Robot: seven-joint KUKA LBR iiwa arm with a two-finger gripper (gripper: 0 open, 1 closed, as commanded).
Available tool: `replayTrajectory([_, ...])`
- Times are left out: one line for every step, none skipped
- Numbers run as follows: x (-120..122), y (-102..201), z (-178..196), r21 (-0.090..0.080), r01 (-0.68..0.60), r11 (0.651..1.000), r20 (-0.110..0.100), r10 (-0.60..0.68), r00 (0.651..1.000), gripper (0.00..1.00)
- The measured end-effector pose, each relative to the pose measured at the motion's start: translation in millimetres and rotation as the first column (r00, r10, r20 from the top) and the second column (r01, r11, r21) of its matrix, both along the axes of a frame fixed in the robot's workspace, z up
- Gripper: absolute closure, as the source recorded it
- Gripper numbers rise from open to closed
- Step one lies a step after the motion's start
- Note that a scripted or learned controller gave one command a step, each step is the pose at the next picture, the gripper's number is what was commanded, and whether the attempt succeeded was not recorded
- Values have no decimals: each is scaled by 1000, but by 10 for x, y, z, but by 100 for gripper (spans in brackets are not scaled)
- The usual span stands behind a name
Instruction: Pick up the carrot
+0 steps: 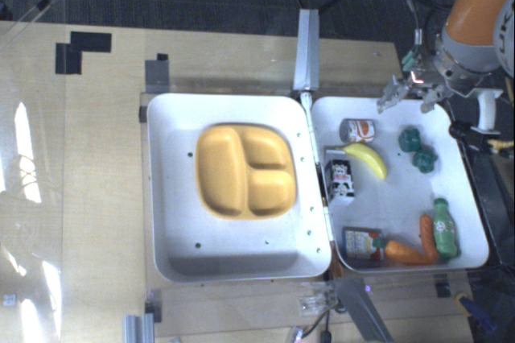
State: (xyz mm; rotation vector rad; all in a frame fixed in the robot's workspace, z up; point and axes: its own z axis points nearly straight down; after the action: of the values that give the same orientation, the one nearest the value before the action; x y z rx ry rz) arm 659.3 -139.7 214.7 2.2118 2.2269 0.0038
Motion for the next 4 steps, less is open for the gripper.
replayTrajectory([-237,-539,-737,-4,-469,883,2,469,883,0])
replayTrajectory([-985,-85,-957,-2,-584,812,0,584,812,0])
replayTrajectory([-1446,3,-1241,-16,-738,674,7,739,674,0])
replayTrajectory([-1589,70,-1201,-44,-930,365,7,931,365,0])
